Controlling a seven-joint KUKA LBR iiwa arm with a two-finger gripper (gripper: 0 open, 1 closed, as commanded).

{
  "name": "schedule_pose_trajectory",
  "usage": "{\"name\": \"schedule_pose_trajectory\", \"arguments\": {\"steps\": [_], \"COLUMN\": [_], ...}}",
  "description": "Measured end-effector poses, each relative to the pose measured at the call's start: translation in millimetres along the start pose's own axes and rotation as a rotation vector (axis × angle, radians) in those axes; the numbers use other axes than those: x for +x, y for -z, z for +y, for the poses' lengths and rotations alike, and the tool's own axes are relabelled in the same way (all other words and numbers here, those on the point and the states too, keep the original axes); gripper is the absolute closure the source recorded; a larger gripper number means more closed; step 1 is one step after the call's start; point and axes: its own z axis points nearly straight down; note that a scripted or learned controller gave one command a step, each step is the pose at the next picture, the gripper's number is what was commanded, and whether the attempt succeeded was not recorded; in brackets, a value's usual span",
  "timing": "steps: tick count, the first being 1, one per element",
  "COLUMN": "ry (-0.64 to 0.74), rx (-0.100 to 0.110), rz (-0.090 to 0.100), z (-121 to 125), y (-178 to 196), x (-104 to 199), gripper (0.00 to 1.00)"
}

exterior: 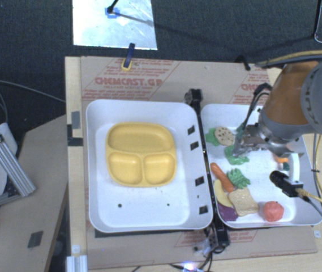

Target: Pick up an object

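The right bin [296, 217] holds several toy foods: a tan cookie [224, 135] on a green leaf [213, 136], a green leafy piece [237, 158], a carrot [222, 176], a green broccoli-like piece [239, 178], a slice of bread [243, 202], a purple piece [227, 210], a yellow piece [220, 195] and a pink ball [273, 210]. My gripper [239, 147] reaches down into the bin's back left part, its tips right over the green leafy piece and just right of the cookie.
The left bin [101, 208] holds a yellow divided plate [141, 153]. A black divider with clips [201, 152] runs between the bins. The grey arm with its orange band [288, 98] comes in from the right over the right bin.
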Motion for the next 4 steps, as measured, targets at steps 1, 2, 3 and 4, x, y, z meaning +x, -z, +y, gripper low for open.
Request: {"name": "schedule_pose_trajectory", "arguments": {"steps": [1,2,3,4], "ry": [-0.004,-0.004,0.009,-0.003], "rx": [-0.023,-0.03,-0.011,0.006], "rz": [-0.003,-0.011,0.001,0.001], "z": [-47.8,-52.7,5.8,-56.0], "y": [-41.1,-39.5,58.4,51.8], "x": [-3.9,2.8,83.4,86.2], "gripper": [1.0,1.0,1.0,1.0]}}
